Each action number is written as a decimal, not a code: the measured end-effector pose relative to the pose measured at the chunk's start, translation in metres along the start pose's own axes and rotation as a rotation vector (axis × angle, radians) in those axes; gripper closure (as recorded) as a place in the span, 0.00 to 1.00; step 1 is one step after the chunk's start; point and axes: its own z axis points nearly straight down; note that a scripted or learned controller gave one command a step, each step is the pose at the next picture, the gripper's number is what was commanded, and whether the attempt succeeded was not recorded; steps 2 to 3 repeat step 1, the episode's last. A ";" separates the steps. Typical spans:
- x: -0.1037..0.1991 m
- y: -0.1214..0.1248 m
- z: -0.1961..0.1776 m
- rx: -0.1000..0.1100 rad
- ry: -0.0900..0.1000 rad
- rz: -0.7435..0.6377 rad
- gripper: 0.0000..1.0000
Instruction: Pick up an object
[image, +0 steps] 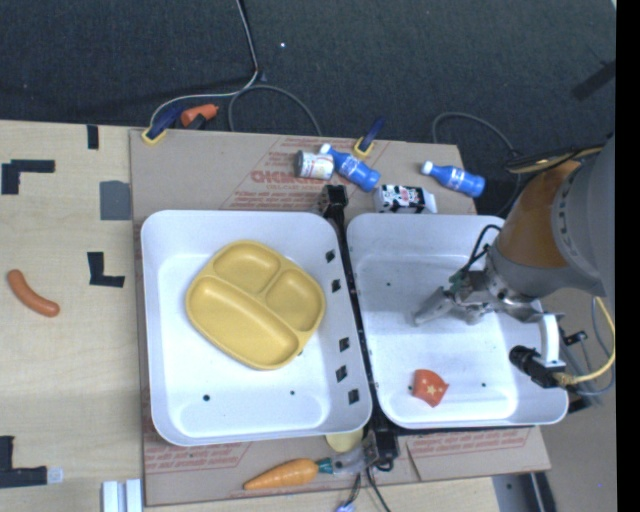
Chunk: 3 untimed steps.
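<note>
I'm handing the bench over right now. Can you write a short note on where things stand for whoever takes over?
Gripper: low inside the right white bin, jaws look shut with nothing between them.
Job's things: a small red strawberry-shaped toy lies near the front of the same bin, apart from the gripper. The yellow divided plastic plate lies in the left white bin.
Done: nothing picked yet.
Left: grasp an object, probably the red toy, and lift it.

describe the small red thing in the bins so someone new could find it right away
Start at the right-hand white bin, the one the arm reaches into. Look toward its near edge, below the gripper: a small red strawberry-like piece lies loose on the bin floor. It is the only red item in either bin; the other bin holds a yellow divided plate.
</note>
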 end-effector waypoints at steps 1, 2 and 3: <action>0.059 0.050 -0.015 -0.002 0.004 -0.002 0.00; 0.059 0.050 -0.015 -0.002 0.004 -0.002 0.00; 0.059 0.050 -0.015 -0.002 0.004 -0.002 0.00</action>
